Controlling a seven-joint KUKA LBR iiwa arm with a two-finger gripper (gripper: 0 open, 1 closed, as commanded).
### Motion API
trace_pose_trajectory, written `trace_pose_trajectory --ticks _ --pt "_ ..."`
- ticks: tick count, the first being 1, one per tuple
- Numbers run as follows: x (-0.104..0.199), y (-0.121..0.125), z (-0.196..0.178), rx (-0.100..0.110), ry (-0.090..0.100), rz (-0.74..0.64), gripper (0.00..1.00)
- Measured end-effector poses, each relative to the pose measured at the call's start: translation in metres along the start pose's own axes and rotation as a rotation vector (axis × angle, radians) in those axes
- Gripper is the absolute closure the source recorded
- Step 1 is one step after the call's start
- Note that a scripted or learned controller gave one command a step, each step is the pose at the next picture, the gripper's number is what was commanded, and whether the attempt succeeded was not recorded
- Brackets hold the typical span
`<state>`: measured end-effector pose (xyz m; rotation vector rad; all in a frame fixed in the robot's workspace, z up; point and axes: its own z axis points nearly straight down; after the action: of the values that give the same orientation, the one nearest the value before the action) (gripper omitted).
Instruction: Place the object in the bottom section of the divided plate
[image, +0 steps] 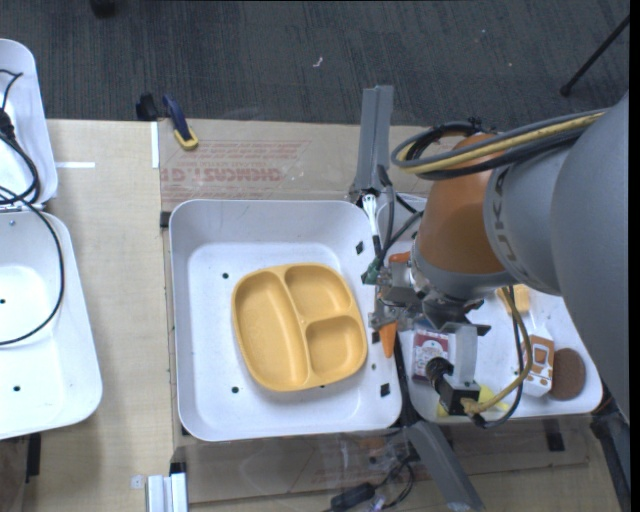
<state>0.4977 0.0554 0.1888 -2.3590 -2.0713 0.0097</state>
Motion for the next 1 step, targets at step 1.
trace_pose_trajectory --ticks 1 --pt "0.0479 0.0271 -0.0238 -0.001 -0.001 0.152 1.00"
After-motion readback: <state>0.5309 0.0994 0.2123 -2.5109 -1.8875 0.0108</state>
